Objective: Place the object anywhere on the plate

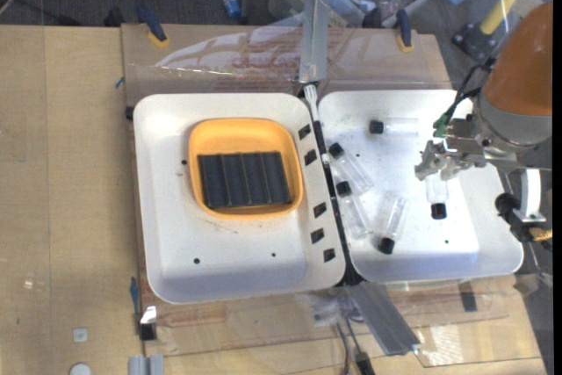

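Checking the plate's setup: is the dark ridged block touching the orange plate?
Touching. The camera view shows the dark ridged block lying flat inside the orange plate, resting on its floor.

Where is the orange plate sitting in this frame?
The orange plate lies in the left bin of the camera view, slightly above its centre, with a dark ridged insert on it; the gripper is over the right bin.

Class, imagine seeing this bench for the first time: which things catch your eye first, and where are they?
The orange plate in the left bin stands out, with a dark ridged block lying on it. In the right bin, clear vials with black caps lie scattered, and the gripper hangs over that bin's right half.
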`<state>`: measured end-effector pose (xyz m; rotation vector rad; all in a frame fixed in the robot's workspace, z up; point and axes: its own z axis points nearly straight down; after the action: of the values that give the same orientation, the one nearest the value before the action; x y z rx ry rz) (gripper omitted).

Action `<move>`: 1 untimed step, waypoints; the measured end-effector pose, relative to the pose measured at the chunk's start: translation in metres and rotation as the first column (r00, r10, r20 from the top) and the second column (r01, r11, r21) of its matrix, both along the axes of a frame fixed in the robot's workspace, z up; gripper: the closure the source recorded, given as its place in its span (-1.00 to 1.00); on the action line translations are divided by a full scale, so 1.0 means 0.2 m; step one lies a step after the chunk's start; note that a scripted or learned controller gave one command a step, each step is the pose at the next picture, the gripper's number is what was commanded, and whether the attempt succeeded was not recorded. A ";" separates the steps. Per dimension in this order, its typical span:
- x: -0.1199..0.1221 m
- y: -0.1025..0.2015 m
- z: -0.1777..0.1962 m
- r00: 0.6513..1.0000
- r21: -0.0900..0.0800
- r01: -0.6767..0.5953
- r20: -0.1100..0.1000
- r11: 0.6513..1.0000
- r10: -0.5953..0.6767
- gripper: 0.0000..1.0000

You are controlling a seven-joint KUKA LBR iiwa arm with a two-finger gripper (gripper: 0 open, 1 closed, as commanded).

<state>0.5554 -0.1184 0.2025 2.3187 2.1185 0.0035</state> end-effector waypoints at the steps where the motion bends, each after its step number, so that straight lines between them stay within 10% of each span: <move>1: 0.25 0.07 0.02 0.991 -0.003 -0.131 0.001 0.991 0.131 1.00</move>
<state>0.6050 -0.1045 0.2068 2.1722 2.2647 0.0017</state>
